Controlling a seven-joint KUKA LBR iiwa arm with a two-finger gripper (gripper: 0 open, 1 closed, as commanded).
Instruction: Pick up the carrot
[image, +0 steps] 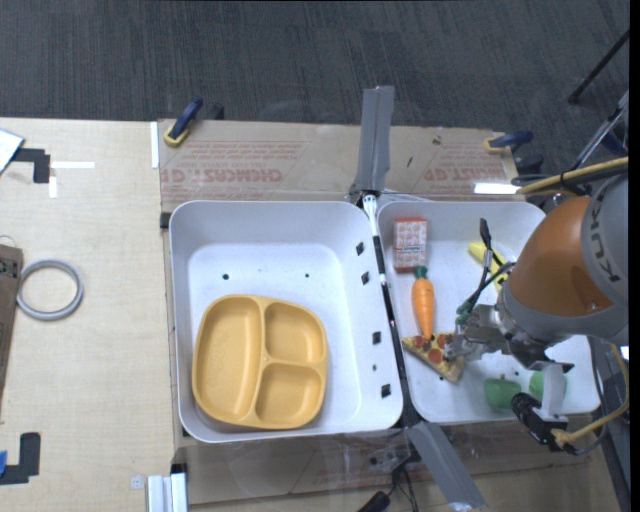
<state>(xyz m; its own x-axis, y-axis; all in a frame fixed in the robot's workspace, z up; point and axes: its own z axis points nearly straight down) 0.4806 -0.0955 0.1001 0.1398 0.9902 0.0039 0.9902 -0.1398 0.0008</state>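
Carrot (423, 305) lying lengthwise in right bin (450, 400), green top toward small pink box (409, 243), tip toward pizza slice (435, 352). Gripper (462, 342) low beside pizza slice, just right of carrot tip; finger state impossible to tell from this angle. Nothing seen between fingers. Best play, by my read: shift left, centre over carrot's thick middle, straddle across its width, descend clear of pizza slice and bin wall, then close and lift straight
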